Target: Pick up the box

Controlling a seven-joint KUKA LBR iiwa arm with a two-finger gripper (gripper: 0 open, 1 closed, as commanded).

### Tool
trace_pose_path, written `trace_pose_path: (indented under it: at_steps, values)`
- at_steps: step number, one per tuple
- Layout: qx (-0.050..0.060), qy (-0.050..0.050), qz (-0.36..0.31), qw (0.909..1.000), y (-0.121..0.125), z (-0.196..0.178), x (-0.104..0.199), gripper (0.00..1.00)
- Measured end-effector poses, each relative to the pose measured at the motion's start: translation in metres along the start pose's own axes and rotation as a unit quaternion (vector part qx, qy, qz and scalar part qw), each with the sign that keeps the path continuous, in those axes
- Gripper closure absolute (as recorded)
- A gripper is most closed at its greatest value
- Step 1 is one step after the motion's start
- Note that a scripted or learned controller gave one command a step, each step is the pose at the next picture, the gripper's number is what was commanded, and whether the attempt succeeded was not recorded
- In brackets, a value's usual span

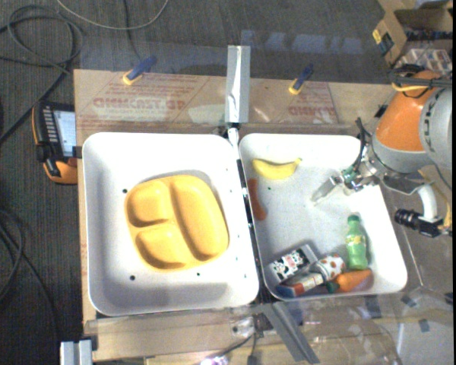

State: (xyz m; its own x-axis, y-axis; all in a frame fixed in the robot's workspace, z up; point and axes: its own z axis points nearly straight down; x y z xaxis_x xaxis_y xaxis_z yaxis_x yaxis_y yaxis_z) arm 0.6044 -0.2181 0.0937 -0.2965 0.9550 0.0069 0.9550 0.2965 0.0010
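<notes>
- Sitting side by side on the table (99, 97), two shallow white bins take up the middle of the frame, split by a grey upright post (238, 82) at their shared upper edge.
- Left bin (99, 204): it carries a yellow divided tray (178, 220) with three compartments, lying flat near the bin's centre.
- Right bin (380, 234): a yellow banana (275, 168) lies near its upper left corner, and a reddish sausage-shaped item (256, 199) lies along its left wall just below the banana.
- The box (291, 265), small with a black-and-white cow-spot print, lies low in the right bin, toward the lower left of that bin's floor.
- Packed around the box along the bin's lower wall: a small bottle with a red-and-white label (319, 271) lying on its side just right of it, an orange carrot (353, 281) further right, and a green bottle (356, 242) lying above the carrot.
- The tool (336, 185) hangs over the upper right part of the right bin, well apart from the box; whether its fingers are spread or closed cannot be told, and nothing shows between them.
- The arm, with its orange band (401, 124), enters at the right edge of the frame.
- Around the bins: two blue-and-yellow clamps (139, 69) on the table's upper edge, an orange-and-black handheld pendant (55, 139) at the left, and black cables (30, 21) on the floor at upper left.
</notes>
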Motion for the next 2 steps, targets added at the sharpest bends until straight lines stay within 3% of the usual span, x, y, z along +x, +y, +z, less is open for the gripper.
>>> trace_pose_path:
  at_steps: [1, 2]
  values:
    - [-0.005, -0.009, -0.045, 0.9989, 0.014, 0.004, 0.046, 0.00]
    - [-0.005, -0.007, 0.048, 0.9988, -0.047, 0.003, 0.090, 0.00]
